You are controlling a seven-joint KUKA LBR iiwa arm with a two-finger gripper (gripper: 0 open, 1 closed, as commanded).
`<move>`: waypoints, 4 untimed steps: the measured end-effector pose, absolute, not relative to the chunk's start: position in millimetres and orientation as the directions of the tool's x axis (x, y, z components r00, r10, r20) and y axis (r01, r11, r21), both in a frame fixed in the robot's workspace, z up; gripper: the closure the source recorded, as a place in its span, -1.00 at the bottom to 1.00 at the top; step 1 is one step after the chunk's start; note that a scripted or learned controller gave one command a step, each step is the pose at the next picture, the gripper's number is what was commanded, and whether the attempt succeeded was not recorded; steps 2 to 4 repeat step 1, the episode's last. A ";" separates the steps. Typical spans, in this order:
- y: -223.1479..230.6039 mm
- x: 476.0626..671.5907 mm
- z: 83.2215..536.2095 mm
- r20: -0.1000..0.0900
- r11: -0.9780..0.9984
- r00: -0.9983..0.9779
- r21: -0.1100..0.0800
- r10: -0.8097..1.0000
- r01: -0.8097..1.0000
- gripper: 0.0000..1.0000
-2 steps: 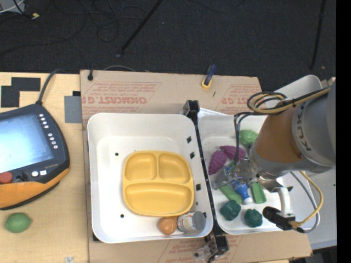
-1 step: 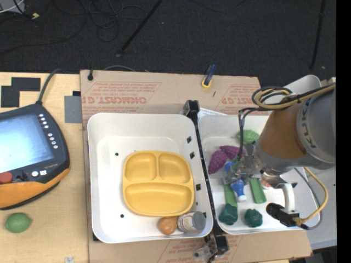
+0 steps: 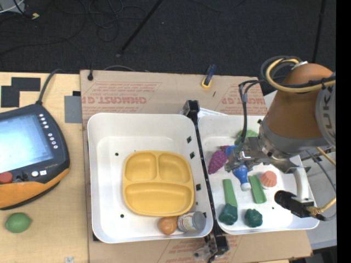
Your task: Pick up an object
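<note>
Divided tray [image 3: 158, 182] in left bin [image 3: 104, 147]; ball [image 3: 167, 225], can [image 3: 191, 222] at its near edge. Right bin [image 3: 219, 130]: gripper [image 3: 237, 162] over toys, grapes [image 3: 218, 160] left. Pendant [image 3: 27, 149] far left.

Dark carpet floor [image 3: 164, 32], black cables [image 3: 137, 26], cardboard-covered bench [image 3: 142, 92]

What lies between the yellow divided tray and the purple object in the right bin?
In the camera view, the bins' adjoining walls lie between the yellow tray and the purple object, plus bare white floor on either side; no other object.
</note>
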State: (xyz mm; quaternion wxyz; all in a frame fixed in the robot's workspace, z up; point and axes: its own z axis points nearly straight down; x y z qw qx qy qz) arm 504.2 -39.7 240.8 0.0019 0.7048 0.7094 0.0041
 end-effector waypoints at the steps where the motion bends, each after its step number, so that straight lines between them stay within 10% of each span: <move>1: 32.1 492.6 262.0 0.003 0.008 -0.008 -0.001 1.000 1.000 1.00; 4: 32.1 492.6 262.0 0.003 0.008 -0.008 -0.001 1.000 1.000 1.00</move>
